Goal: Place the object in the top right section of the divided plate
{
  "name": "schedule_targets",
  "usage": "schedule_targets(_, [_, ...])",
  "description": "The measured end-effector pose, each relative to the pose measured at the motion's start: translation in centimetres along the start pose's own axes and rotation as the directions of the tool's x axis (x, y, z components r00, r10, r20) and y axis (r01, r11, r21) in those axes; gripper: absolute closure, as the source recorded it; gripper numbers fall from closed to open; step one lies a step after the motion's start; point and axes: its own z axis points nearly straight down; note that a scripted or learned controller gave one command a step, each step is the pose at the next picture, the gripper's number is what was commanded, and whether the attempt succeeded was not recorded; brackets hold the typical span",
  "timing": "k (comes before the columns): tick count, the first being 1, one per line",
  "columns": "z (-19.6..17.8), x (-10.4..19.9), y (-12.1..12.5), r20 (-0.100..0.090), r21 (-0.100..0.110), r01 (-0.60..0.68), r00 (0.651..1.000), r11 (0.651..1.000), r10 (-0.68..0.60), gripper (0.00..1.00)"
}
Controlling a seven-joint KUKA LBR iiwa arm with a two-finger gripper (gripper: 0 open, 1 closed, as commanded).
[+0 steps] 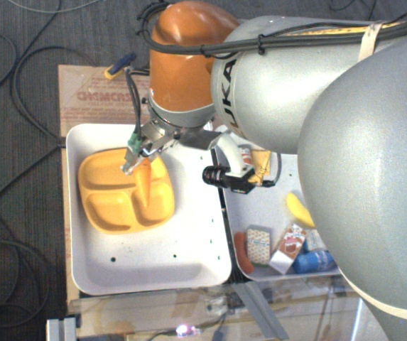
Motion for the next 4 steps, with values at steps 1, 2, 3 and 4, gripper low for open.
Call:
schedule_targets(1, [-4.7,1.2,-3.6,0.003,0.001,0.102,0.995,0.995,-0.102,1.00])
schedule_targets(2, [2.6,1.9,1.2,0.001,0.001,0.325,0.946,0.946,-0.325,1.00])
schedule_targets(3, [-9.2,-1.2,-5.4,0.004,0.000,0.431,0.902,0.902,-0.431,1.00])
schedule_targets(4, [-3.8,4.4,-0.2,0.001,0.000,0.463,0.886,0.886,-0.463,1.00])
